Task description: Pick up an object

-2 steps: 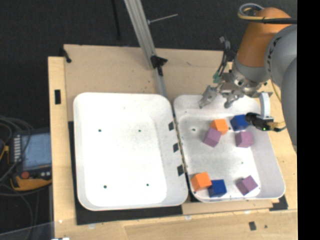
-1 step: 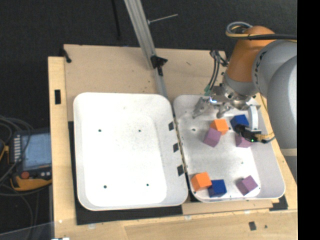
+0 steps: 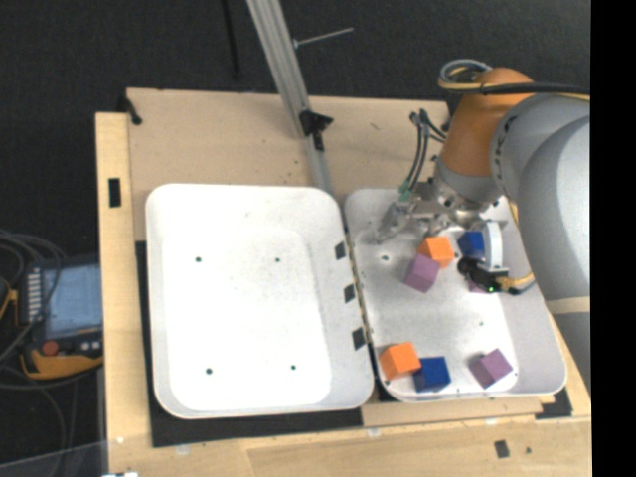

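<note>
1. Nearest the camera, along the right bin's (image 3: 527, 371) front edge, sat an orange cube (image 3: 399, 360), a blue cube (image 3: 432, 374) touching it, and a purple cube (image 3: 490, 367) apart to the right.
2. These blocks were cubes, with no long axis to tell.
3. Farther back lay an orange block (image 3: 436, 249) beside a purple block (image 3: 421, 273), and a blue block (image 3: 473, 242).
4. The gripper (image 3: 397, 217) hung over the bin's back left; whether it was parted or closed could not be told.
5. The left bin (image 3: 243, 296) showed bare white floor.
</note>
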`<state>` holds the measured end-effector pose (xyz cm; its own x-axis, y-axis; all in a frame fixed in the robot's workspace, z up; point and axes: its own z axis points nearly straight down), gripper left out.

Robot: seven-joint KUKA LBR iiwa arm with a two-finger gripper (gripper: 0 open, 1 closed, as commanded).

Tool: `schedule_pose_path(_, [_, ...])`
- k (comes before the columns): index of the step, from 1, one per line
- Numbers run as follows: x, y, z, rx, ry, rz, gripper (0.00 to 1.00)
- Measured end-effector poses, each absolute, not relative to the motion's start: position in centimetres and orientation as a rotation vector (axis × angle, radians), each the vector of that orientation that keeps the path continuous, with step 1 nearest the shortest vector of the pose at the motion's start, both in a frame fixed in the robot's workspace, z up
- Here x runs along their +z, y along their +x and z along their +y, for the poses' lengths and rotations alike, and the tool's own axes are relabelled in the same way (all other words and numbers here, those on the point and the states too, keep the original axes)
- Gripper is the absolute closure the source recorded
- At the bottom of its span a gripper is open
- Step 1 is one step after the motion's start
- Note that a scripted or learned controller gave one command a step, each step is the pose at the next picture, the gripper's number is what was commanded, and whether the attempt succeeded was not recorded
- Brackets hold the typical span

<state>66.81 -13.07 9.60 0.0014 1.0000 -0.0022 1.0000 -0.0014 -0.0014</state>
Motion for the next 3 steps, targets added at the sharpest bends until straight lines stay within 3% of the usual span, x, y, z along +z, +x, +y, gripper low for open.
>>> schedule_pose_path(1, [11.0,67.0,-13.2,0.002,2.221,2.214,1.0])
schedule_pose_path(3, [21.2,66.7,-13.9,0.006,2.218,2.215,1.0])
